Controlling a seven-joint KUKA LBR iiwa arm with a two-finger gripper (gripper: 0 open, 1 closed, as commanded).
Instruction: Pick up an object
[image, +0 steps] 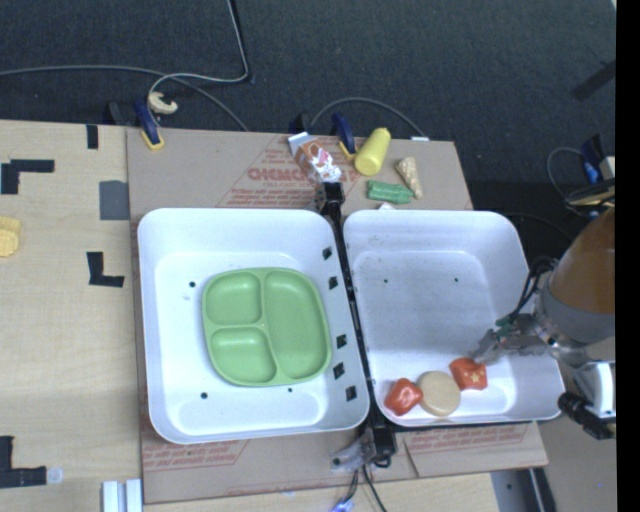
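two white bins sit side by side on the surface (60, 330). the left bin (165, 250) has a green plate (266, 327) with three parts in it. the right bin (500, 240) has three small things near its front edge: a red piece (403, 396), a round tan piece (439, 392) touching it, and another red piece (469, 374) just beside that.

the arm (590, 290) comes in from the right. the tool (497, 343) is low in the right bin, very near the second red piece. it is too small and dark to tell if it is released or clenched. nothing looks lifted. all three things seem to lie on the bin floor.

so the pick is not done yet, i think. the tool is close to a thing, and the grab and the lift are left to do.

some more toys lie behind the bins, like a yellow one (372, 150) and a green one (388, 192).
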